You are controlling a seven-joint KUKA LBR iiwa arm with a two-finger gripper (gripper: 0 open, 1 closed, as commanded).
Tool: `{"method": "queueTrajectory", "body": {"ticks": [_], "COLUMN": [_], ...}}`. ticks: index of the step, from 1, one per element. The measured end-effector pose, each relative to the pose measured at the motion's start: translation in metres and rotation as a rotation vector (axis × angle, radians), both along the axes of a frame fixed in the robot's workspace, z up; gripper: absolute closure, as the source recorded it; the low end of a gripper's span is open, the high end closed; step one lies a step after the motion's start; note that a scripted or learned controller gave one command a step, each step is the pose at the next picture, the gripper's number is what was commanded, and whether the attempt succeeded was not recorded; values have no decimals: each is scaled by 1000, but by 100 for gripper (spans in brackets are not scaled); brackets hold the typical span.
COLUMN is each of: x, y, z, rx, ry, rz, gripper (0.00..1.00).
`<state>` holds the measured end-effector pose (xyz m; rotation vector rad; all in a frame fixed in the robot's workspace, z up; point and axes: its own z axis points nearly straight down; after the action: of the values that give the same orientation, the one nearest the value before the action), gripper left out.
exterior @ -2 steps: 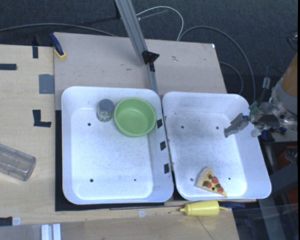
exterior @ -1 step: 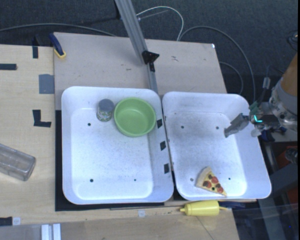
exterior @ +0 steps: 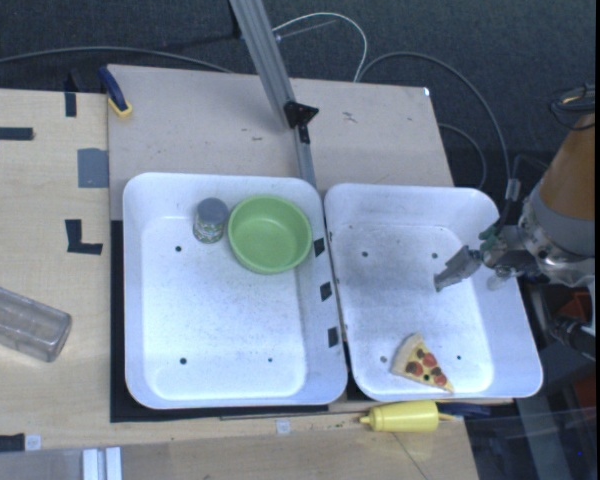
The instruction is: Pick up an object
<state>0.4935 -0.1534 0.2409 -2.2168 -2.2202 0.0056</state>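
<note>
A clear plastic container (exterior: 20, 320) is lying on its side on the wooden bench at the far left. In the left bin (exterior: 155, 368), a small grey-lidded jar (exterior: 210, 220) is standing just beside a green bowl (exterior: 270, 233), both toward the bin's far edge. In the right bin (exterior: 380, 238), a toy pizza slice (exterior: 421, 362) is lying near the front edge. A yellow mustard bottle (exterior: 405, 417) is resting on the bench just in front of that bin. The gripper (exterior: 460, 268) is hovering over the right bin's right side, apart from the pizza slice, gripping nothing; whether it is spread or closed cannot be told.
</note>
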Motion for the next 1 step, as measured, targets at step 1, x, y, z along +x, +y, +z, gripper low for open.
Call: {"method": "queueTrajectory", "body": {"ticks": [1], "x": [5], "y": [-4], "z": [-61], "rx": [1], "ry": [3], "rz": [0], "gripper": [0]}}
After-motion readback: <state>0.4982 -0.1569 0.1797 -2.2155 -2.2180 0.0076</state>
